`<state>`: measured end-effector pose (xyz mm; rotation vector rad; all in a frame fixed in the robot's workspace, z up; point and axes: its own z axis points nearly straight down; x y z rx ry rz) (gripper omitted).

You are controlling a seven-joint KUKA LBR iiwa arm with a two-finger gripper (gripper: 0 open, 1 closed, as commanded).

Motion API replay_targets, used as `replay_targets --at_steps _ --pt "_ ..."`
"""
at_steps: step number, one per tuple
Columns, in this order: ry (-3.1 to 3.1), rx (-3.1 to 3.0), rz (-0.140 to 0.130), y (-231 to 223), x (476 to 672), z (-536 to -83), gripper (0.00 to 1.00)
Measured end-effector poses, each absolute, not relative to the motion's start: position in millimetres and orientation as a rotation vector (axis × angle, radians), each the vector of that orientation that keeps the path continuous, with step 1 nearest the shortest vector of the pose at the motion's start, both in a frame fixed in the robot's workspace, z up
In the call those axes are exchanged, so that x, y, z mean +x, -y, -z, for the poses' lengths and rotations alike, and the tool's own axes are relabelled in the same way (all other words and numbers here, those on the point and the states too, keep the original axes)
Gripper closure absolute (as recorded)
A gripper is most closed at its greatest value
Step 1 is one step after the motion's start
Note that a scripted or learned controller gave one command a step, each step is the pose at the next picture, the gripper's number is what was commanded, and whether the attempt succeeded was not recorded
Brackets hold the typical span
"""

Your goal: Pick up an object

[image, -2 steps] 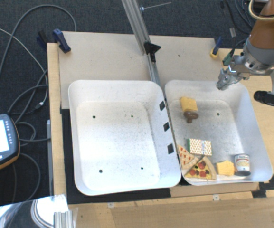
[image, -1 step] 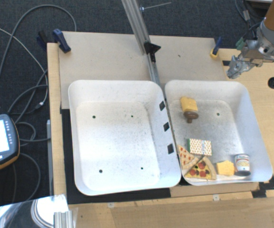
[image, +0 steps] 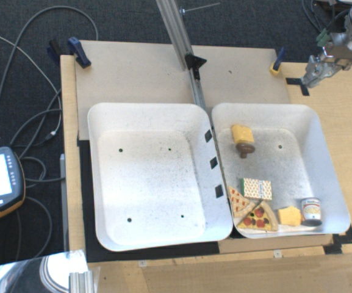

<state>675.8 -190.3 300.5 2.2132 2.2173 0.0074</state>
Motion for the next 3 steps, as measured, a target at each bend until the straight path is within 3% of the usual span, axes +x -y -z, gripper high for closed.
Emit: replay_targets --at_steps 3 --pt "-2.233 2.218 0.001 33 641.7 -282 1.00"
